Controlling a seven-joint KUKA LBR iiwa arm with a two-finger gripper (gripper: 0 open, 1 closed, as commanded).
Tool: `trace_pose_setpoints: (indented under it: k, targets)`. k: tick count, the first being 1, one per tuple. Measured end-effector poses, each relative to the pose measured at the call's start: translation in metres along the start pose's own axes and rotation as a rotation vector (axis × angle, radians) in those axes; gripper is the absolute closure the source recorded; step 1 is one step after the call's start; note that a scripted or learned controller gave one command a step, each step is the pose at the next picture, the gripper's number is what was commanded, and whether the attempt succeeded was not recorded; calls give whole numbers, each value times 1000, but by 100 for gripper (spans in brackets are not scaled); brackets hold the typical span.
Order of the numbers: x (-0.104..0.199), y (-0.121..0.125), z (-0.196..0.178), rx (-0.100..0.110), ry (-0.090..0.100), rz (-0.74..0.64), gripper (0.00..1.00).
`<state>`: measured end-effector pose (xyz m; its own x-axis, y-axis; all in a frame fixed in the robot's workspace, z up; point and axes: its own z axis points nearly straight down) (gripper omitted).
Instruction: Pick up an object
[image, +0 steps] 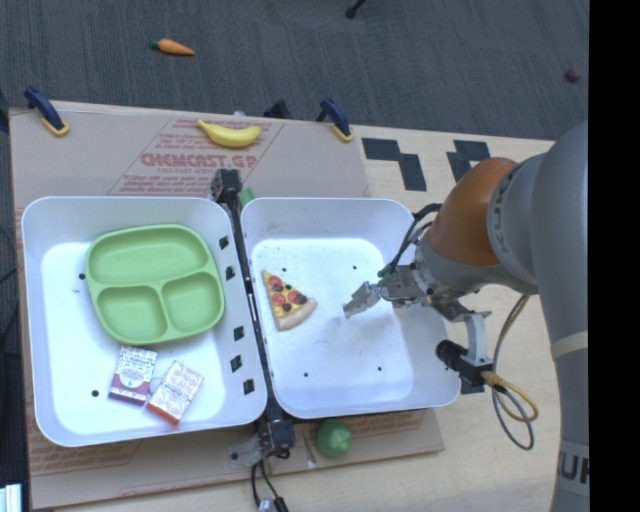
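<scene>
The arm (560, 250) is a thick, smooth grey tube at the right of the scene, with a glossy orange band (478, 210) wrapped round it above the wrist. Below the band sits a rounded grey wrist housing, and from it a small metallic tool (362, 300) — silvery, angular, with dull grey faces. Thin black cables loop beside the wrist, and a yellowish cable curls in a loop nearer the camera. A black block-shaped fitting (462, 362) hangs off a pale bracket. White lettering — partly cut off — marks the grey casing at the near right.
</scene>
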<state>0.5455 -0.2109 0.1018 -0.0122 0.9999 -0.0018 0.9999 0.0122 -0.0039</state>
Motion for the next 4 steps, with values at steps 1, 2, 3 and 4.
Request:
trace_pose_setpoints:
  k: [1, 2, 3, 4]
  targets:
    - [0, -4, 4, 0, 2, 6, 0]
    - [1, -6, 10, 0, 2, 6, 0]
    - [3, 59, 9, -3, 4, 7, 0]
    - [-1, 76, -24, -3, 3, 7, 0]
